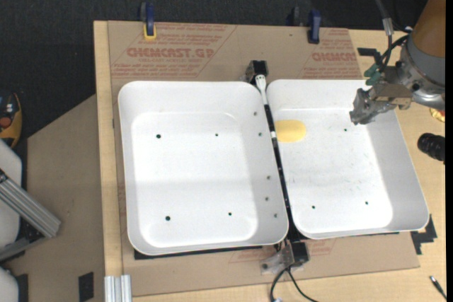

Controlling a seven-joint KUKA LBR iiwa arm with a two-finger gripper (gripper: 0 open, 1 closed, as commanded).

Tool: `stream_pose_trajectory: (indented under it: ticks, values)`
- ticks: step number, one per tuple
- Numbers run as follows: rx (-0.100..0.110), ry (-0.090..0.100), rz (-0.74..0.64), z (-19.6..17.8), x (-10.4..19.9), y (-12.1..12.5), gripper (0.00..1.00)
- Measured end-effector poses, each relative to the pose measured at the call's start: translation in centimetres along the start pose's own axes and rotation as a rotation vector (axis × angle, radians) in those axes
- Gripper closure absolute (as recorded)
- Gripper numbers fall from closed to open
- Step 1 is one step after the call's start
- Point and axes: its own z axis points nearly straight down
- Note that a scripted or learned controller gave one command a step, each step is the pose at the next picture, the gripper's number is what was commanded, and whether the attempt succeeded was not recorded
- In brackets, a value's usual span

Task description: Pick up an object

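Two shallow white bins sit side by side on a brown board laid over the counter. The left bin shows bare floor marked by a few small dark dots. In the right bin lies the one loose thing, a small yellow lump, soft-edged and roundish, resting on the floor close to the bin's left wall and toward its far half, just beside the black strip that runs between the two bins.

The arm comes in from the right, and its gripper hangs over the far right part of the right bin, well apart from the yellow lump, with open white floor between them. Whether the jaws are released or clenched cannot be told at this size; nothing is seen between them.

Around the bins: a blue and yellow clamp and a blue clamp pinch the board's far edge, a small black fitting sits at the far end of the strip, and a cable trails off the near end. A dark knob lies on the counter right of the right bin. Nothing stands between the gripper and the lump.
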Motion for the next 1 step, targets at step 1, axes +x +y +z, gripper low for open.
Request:
stream_pose_trajectory:
  ticks: [1]
  values:
    - [-0.016, -0.004, 0.004, -7.83, 1.1, 0.49, 1.0]
